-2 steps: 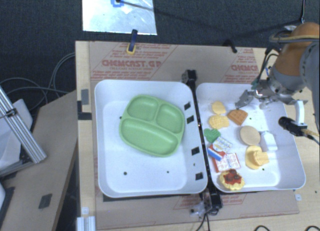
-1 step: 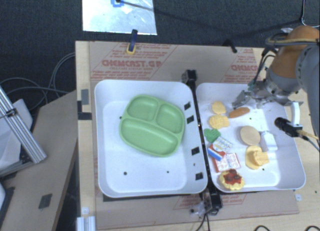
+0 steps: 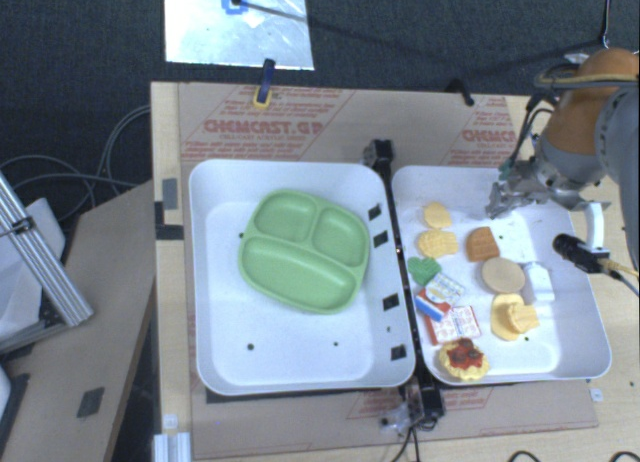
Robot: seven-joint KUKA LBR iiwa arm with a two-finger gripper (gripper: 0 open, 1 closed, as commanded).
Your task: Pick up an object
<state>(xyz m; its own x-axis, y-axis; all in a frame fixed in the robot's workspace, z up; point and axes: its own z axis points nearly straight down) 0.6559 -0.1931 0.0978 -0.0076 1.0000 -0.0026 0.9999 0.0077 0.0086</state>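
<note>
I see my gripper (image 3: 503, 197) over the right bin (image 3: 580, 350), above the brown toast piece (image 3: 482, 243), though I cannot tell its grip state.

Overhead, at a slant — a single fixed camera looks down on the bench (image 3: 300, 115) from a fair height.
Its frame is centred near the divider (image 3: 392, 270) between the two white bins: left bin (image 3: 215, 280) and right bin (image 3: 580, 335) both sit whole in frame, with floor beyond the bench's far edge — the arm (image 3: 590, 120) enters right of the divider.
</note>
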